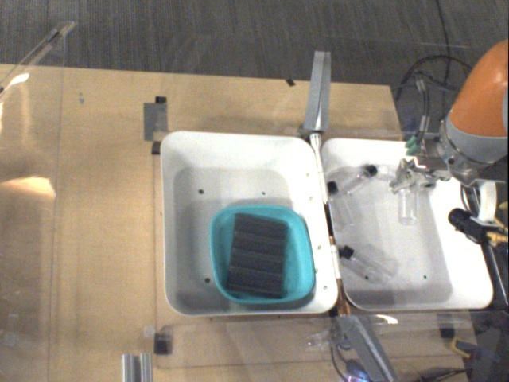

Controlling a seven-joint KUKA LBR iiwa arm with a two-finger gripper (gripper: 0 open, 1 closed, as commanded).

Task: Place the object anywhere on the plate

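The arm [481, 102] is cut off by the right edge; the hand's [407, 193] grip is too blurred to read

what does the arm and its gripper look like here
The arm shows a rounded orange band over a grey section. Below it the gripper looks pale and partly clear, with a small green mark nearby. Thin black cables loop behind it.

Two white bins, left [179, 213] and right [445, 293], sit side by side on a tan bench [79, 237]; grey carpet [199, 14] lies beyond.
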